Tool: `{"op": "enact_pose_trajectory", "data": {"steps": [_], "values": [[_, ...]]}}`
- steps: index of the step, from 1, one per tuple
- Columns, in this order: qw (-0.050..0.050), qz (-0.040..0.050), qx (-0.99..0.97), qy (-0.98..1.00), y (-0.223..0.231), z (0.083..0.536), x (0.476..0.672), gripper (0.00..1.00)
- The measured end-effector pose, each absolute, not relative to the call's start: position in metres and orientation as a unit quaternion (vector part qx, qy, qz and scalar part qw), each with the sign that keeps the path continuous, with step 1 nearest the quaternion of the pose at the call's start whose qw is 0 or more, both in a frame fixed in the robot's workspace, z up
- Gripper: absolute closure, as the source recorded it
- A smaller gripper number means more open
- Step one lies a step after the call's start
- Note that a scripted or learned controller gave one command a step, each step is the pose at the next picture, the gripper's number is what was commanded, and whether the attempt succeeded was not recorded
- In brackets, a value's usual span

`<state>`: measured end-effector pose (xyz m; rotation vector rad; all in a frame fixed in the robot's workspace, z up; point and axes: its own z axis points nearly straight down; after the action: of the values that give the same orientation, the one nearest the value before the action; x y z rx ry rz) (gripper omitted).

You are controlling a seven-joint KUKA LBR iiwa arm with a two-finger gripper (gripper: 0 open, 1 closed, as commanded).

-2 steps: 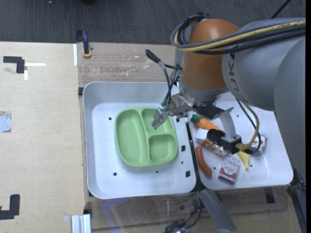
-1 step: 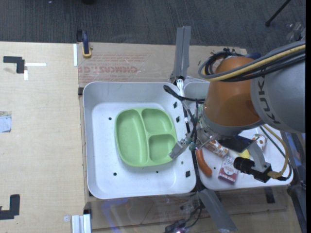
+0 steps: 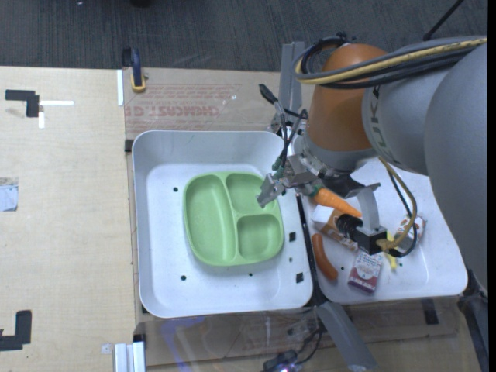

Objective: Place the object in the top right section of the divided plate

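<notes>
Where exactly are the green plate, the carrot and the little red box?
green plate (image 3: 208,223): camera view, on its large left section.
carrot (image 3: 338,201): camera view, on its orange middle.
red box (image 3: 365,273): camera view, on its top face.

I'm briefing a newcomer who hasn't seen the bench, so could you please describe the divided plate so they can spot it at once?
Find the left white bin of the two. Lying flat inside it is the divided plate, pale green, with one long section and two smaller ones. It is the one green thing on the bench; the carrot and other items lie in the right bin.
</notes>
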<state>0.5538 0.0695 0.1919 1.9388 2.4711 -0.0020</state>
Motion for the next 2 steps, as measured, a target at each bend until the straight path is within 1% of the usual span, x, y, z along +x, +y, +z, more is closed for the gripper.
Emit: {"op": "enact_pose_trajectory", "data": {"steps": [1,2], "values": [[0.000,-0.0008,0.603,0.798,0.059,0.209,0.492,0.00],[0.000,-0.0007,0.574,0.819,0.084,0.192,0.542,0.00]]}}
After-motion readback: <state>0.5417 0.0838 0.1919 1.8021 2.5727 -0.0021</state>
